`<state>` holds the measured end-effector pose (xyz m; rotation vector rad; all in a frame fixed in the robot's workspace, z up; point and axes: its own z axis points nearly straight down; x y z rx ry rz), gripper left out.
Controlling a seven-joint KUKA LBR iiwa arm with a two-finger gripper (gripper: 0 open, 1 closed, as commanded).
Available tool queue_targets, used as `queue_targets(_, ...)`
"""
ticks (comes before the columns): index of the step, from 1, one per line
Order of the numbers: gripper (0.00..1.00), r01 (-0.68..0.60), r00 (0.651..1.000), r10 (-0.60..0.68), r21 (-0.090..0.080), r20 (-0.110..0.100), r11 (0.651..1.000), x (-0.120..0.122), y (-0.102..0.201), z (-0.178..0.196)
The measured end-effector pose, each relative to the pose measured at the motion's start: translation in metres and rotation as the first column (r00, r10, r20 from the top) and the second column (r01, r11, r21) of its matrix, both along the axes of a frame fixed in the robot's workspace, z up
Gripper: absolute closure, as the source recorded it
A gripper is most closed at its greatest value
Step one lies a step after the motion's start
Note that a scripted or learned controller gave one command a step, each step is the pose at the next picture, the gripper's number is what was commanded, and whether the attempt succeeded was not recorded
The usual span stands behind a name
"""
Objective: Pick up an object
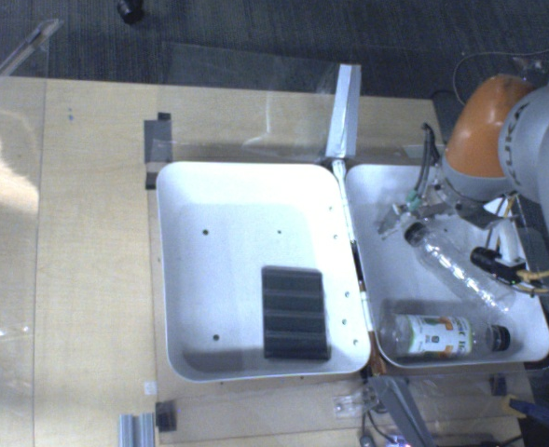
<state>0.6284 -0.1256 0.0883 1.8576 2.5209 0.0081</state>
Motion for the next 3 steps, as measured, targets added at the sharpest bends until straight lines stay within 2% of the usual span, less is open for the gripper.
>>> queue_targets(1, 1.0, -0.005, 1.0, 0.005, 0.0, 0.009, 1.0, 0.003, 0.002, 0.013)
queue_targets(2, 0.0, -0.005, 1.0, 0.005, 0.0, 0.009, 1.0, 0.003, 0.002, 0.013)
queue_targets(3, 0.0, 0.119, 0.993, -0.119, 0.005, -0.011, 0.993, 0.042, -0.062, -0.001)
